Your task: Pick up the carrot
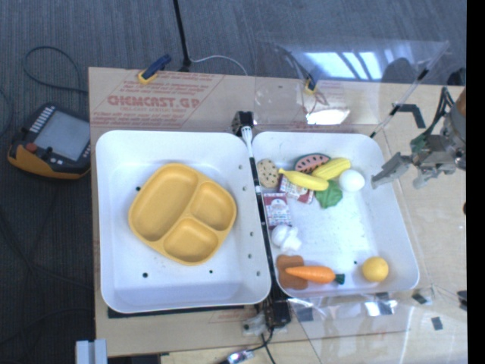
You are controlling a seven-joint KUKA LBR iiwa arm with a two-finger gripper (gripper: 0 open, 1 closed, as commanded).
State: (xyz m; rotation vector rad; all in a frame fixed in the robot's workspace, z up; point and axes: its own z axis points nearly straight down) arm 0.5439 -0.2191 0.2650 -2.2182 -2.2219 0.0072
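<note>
Orange plastic carrot (311, 274) lies at near edge of right white bin (394, 226), well apart from claw (424, 161) at bin's right rim. Claw opening: can't tell; grips nothing visible.

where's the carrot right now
The carrot lies in the right bin, near its front edge, resting against a brown piece, with the lemon to its right.

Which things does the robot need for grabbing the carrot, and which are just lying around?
Needed:
orange toy carrot, near the right bin's front edge
grey two-finger gripper, beside the right bin

Lying about:
yellow divided plate
yellow toy banana
watermelon slice
white egg
round yellow lemon
</note>
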